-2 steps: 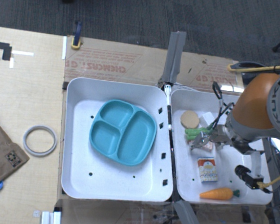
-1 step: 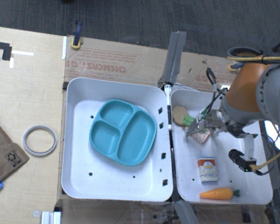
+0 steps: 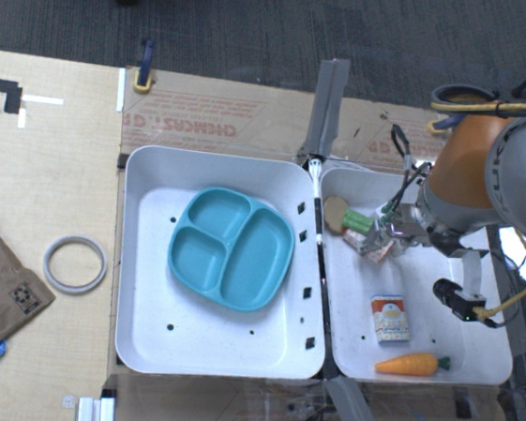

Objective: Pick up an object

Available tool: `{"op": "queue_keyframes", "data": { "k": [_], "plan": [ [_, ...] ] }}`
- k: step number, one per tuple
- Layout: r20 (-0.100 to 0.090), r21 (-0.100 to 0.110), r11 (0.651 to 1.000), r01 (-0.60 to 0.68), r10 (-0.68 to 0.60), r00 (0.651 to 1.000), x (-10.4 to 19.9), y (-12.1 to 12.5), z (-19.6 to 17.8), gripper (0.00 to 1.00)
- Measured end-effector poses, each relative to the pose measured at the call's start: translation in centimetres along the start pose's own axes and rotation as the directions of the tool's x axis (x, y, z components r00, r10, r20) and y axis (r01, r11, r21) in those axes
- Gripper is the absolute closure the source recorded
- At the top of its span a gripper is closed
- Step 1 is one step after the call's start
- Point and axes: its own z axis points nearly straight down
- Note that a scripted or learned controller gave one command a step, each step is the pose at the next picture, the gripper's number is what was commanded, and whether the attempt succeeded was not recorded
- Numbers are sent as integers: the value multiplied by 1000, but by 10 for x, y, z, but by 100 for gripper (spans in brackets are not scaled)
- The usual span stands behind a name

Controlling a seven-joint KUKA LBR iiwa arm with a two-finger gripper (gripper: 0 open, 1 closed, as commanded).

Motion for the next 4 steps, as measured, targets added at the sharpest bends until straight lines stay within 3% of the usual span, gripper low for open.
{"op": "queue_keyframes", "data": {
  "k": [1,2,3,4],
  "plan": [
    [1,1,1000,-3,3,1000,-2,0,-9,100],
    [1,-1,988,-156,156,988,44,43,-92,100],
    [1,-1,988,-156,156,988,45,43,-92,0],
    [10,-25,980,197,-196,980,8,54,-19,0]
  ]
}}
